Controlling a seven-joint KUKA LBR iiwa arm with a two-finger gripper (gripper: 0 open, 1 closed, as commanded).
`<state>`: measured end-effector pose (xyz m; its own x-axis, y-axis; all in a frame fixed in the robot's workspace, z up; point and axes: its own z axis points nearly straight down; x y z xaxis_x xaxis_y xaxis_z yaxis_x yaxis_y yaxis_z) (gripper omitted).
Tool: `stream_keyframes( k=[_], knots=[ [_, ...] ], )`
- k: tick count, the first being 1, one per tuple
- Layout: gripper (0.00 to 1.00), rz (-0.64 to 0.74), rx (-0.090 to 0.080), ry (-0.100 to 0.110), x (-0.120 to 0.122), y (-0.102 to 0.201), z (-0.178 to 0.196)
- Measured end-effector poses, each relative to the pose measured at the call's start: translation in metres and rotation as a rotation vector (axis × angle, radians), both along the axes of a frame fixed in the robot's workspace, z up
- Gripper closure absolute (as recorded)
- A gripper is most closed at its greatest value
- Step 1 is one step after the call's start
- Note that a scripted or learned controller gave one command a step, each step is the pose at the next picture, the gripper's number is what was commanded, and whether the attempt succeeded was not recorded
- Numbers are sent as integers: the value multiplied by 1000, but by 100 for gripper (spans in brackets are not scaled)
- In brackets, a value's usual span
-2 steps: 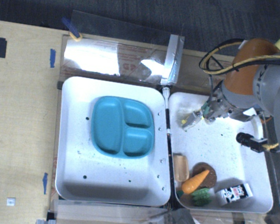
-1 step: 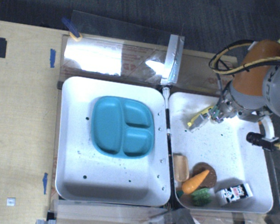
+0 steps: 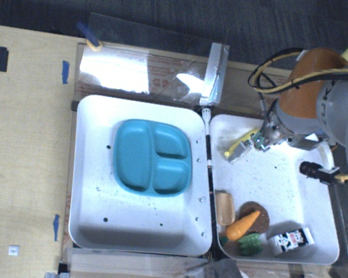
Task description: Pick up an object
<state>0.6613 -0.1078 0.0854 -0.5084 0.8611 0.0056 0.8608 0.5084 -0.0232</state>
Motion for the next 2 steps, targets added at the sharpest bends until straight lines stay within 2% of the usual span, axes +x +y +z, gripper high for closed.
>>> stream_keyframes(
  k=[1,2],
  knots=[
    [100,1,0,-22,5,1,14],
    [100,-211,6,-35,5,58,109]
  ],
)
